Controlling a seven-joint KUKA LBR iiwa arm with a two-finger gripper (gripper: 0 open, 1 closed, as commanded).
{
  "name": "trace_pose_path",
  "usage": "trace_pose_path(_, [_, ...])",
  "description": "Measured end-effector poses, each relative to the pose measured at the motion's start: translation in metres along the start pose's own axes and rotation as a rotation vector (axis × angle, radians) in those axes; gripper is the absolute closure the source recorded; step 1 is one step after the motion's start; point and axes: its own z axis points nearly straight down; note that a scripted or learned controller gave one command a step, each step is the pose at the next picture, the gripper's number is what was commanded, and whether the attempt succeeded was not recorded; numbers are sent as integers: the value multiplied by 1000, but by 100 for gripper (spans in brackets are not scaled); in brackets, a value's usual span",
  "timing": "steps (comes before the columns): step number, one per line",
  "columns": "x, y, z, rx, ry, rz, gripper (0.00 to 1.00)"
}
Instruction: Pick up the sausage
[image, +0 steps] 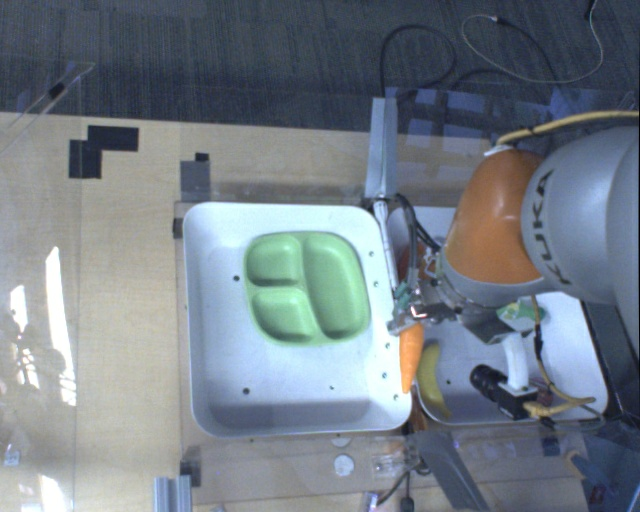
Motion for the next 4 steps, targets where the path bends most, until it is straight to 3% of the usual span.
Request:
trace_pose_path(1, [-98,-31,0,-2,-2,236,100])
trace_pose_path(2, [-108,-27,89,-2,-1,240,100])
trace_pose_path(3, [-22,-17,-1,-3,0,110,100])
trace_pose_path(4, [-79,46,-1,-2,-2,-122,100])
